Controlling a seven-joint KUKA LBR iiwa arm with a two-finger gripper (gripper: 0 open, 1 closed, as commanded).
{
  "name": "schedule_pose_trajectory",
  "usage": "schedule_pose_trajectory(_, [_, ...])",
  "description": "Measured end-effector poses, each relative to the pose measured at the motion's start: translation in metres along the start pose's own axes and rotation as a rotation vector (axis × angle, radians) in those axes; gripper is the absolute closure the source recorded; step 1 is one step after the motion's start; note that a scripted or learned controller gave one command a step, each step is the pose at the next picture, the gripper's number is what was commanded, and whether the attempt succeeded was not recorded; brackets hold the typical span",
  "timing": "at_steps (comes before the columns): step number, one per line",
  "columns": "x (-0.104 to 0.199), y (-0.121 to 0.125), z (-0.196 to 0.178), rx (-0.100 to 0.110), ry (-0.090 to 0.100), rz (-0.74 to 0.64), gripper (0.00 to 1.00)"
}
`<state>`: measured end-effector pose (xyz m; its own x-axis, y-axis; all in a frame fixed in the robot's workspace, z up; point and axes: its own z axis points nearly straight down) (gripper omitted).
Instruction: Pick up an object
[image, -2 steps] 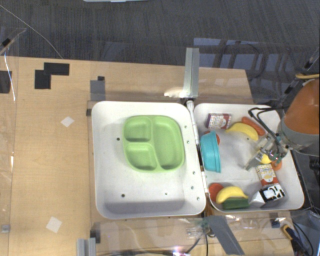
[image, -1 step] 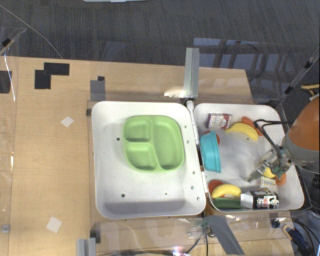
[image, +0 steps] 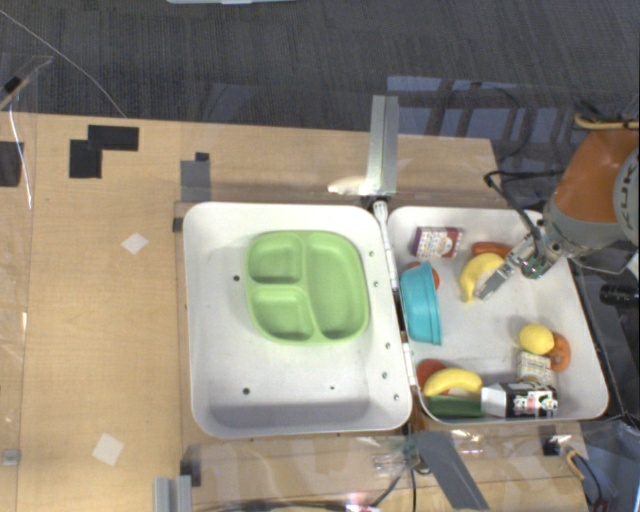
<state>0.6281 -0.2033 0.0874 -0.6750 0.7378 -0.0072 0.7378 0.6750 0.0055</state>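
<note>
End effector touches banana; cannot tell whether spread or pinching.

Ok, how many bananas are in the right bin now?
2. One banana lies near the bin's back, right by the gripper. The other banana lies at the front left, above a green item. More could be hidden beneath the arm.

No text can be read. The small can near the right bin's far edge and the dark bottle along its near edge carry labels, too blurred to make out.
</note>
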Motion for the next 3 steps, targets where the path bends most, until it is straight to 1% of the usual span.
schedule_pose_trajectory(1, [0.034, 0.046, 0.0, 0.0, 0.002, 0.184, 0.0])
schedule_pose_trajectory(2, [0.046, 0.085, -0.001, 0.046, 0.014, 0.334, 0.0])
schedule_pose_trajectory(3, [0.044, 0.088, -0.013, 0.037, 0.004, 0.322, 1.0])
